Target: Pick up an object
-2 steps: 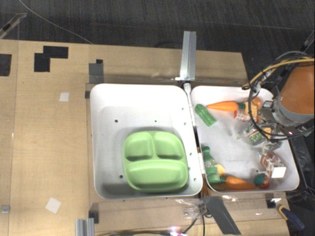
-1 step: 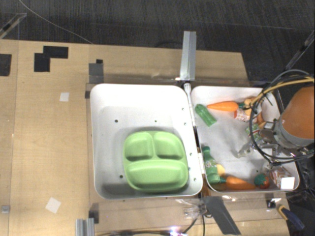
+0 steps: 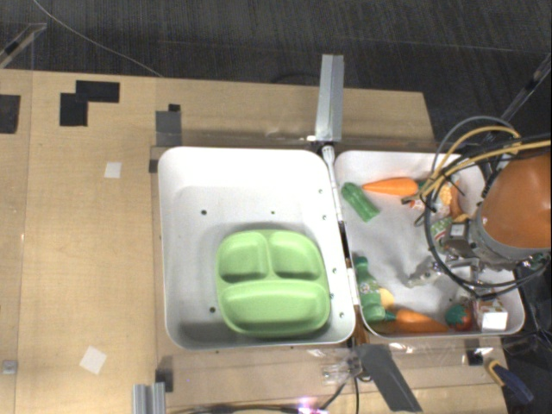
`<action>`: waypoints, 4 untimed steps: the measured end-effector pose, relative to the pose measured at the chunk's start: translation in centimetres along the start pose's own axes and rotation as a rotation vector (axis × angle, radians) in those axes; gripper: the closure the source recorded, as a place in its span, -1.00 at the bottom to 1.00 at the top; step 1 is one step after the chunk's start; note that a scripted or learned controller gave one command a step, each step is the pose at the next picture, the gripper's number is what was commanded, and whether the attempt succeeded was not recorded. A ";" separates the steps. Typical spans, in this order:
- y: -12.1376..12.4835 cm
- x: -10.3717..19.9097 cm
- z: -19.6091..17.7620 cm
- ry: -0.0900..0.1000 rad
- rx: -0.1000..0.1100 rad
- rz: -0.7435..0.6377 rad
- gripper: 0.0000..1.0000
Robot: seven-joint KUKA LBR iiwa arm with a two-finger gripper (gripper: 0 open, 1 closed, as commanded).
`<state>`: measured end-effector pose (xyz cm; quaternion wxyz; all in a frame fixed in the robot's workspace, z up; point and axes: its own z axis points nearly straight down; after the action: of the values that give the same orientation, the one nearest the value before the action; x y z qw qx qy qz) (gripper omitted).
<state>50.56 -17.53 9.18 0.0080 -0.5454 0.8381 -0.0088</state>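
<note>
Hand (image 3: 424, 274) low in right bin (image 3: 392, 164), carrot (image 3: 392, 185) at rim

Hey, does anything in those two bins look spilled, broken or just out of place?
Nothing looks spilled or broken. The green divided tray sits flat in the left bin. In the right bin, the toy carrots and small green pieces lie scattered loosely, some bunched against the near wall.
</note>
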 end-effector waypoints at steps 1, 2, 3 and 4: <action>2.5 -2.9 -0.1 -0.002 0.001 -0.467 -1.00; 4.4 -7.1 -0.2 0.008 0.000 -0.490 -1.00; 4.4 -6.9 -0.2 0.007 -0.003 -0.452 -1.00; 2.5 -7.7 0.0 0.015 -0.012 -0.374 -1.00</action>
<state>51.37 -9.42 9.20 -0.0033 -0.6916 0.7222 -0.0094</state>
